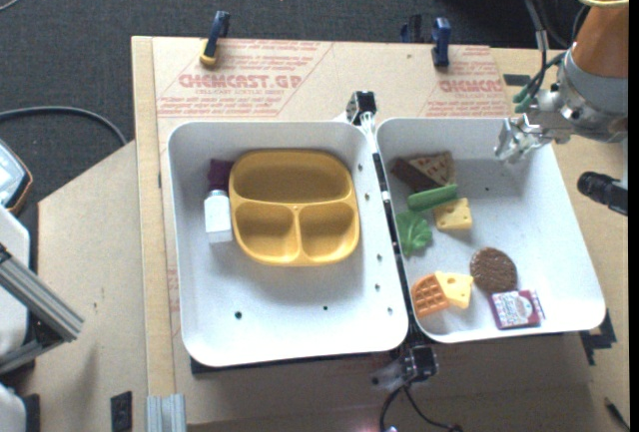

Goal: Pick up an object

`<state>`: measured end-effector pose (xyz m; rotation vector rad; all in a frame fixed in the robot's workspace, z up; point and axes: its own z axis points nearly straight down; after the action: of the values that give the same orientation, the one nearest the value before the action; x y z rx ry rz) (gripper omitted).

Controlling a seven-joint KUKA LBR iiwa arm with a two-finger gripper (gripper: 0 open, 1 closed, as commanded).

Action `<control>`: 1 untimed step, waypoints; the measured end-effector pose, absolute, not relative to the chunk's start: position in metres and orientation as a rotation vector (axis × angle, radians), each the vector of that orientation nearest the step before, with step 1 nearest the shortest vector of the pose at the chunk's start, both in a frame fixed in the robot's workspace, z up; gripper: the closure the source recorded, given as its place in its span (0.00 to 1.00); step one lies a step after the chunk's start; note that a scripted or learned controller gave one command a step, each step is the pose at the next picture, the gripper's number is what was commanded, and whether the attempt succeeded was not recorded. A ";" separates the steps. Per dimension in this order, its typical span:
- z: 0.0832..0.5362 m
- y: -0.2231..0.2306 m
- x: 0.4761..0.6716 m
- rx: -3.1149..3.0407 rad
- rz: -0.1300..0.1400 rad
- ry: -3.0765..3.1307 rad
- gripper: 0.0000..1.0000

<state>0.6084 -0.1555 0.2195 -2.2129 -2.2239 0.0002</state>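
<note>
The right bin (559, 220) holds several toy foods: a brown toast slice (425, 168), a green pepper strip (432, 197), a yellow cheese wedge (454, 216), a green leafy piece (413, 232), a waffle with cheese (441, 292), a round brown cookie (493, 269) and a red-and-white packet (516, 308). My gripper (513, 143) hangs over the bin's far right corner, apart from the food, with nothing seen between its fingers.
The left bin (190, 250) holds a yellow divided plate (294, 207), a small white bottle (217, 216) and a dark maroon piece (220, 171) at its left. Clamps (214, 38) grip the board's far edge. The arm's orange band (605, 36) rises at the right.
</note>
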 end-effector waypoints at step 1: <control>0.218 -0.113 0.601 -2.215 0.001 -2.223 1.00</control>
<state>0.6011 -0.1129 0.2181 -2.2148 -2.2235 0.0012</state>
